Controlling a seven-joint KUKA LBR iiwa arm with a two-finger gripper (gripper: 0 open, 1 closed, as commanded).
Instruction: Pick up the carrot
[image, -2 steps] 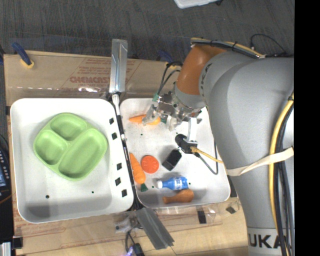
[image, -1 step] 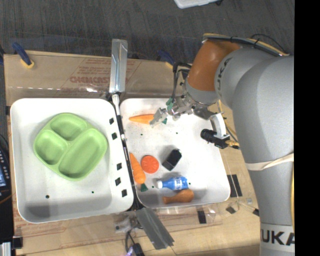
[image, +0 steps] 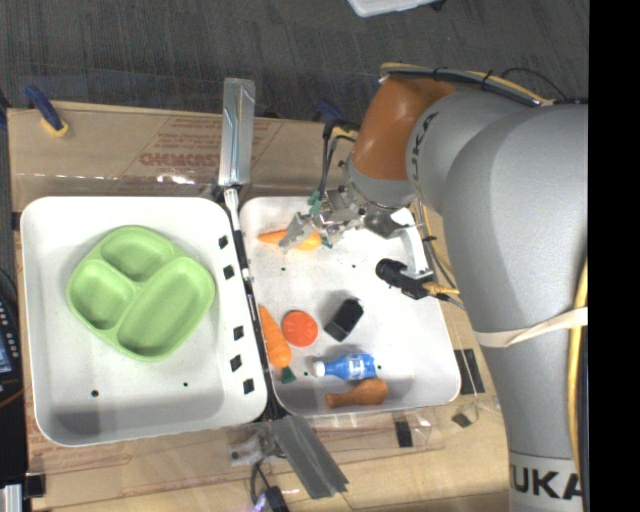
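Orange carrot (image: 275, 339) lies beside red ball (image: 299, 327), black block (image: 343, 318); pincer (image: 308, 232) grasping orange piece (image: 275, 238).

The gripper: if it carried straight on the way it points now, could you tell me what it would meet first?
The gripper points toward the view's left, at the small orange carrot piece by the right bin's far wall. That piece looks first in line, though depth is hard to judge from above.

tool (image: 312, 233) over small carrot (image: 285, 238) in right bin (image: 440, 330), green plate (image: 140, 290) left

Green plate (image: 140, 290), blue bottle (image: 348, 368)
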